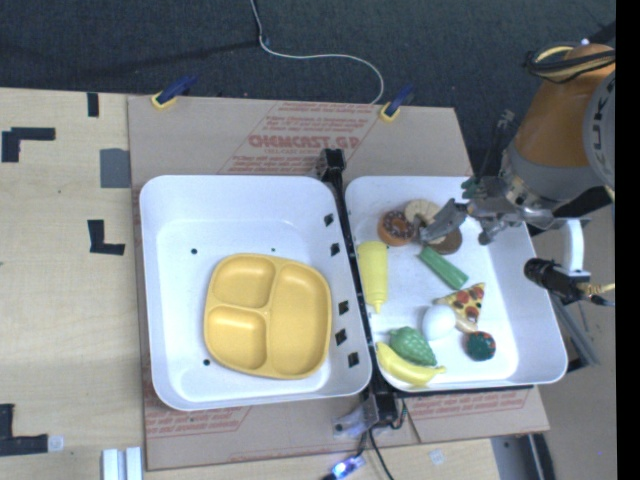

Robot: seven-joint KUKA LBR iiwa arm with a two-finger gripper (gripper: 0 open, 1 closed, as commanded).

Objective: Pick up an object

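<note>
1. Red lettering on the cardboard sheet [300, 138] under the bins is too blurred to read.
2. Gripper [462, 220] hovers over the right bin [520, 348]; whether it is clenched cannot be told.
3. Below it lie a chocolate doughnut [397, 227] and a green stick [441, 266].

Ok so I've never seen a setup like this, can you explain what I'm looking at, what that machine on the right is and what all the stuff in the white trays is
This is one picture from a camera fixed above a bench, looking down at a slant. The grey and orange machine reaching in from the picture's right is a robot arm, and its pincer is the part meant to pick things up. Below are two shallow white bins. The left bin holds a yellow divided plate. The right bin holds toy food: a donut, a yellow corn cob, a green pickle-like piece, a pizza slice, a white egg, a banana, a leafy green vegetable and a small dark green ball-like item. The pincer hovers over the back of the right bin. Nothing is visibly held.
</note>
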